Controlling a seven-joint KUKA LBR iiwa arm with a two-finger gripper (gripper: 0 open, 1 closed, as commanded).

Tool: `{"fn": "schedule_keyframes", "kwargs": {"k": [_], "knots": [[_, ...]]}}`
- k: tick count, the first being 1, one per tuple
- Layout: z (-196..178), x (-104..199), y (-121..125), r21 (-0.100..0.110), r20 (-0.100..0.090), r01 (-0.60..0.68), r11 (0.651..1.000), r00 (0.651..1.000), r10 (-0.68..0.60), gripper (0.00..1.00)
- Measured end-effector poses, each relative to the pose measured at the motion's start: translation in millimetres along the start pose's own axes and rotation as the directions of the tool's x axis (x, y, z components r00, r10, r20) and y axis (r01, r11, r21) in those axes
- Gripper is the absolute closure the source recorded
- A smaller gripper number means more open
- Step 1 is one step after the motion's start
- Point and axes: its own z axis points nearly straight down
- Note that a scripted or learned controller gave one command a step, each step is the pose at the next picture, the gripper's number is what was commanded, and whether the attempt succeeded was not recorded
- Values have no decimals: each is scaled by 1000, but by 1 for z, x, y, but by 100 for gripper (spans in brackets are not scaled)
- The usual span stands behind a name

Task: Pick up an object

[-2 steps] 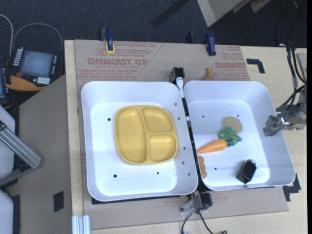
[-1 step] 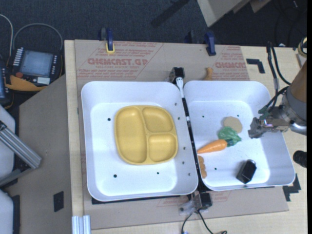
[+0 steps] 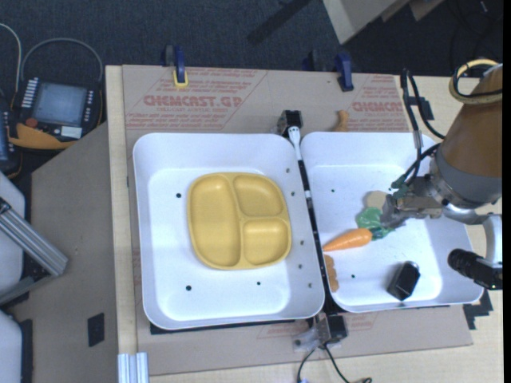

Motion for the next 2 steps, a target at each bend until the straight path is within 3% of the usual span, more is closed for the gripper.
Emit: {"fn": "schedule_keyframes", "kwargs": {"k": [2], "knots": [[12, 106, 14, 1, 0, 2, 1000, 1000, -2, 100]]}}
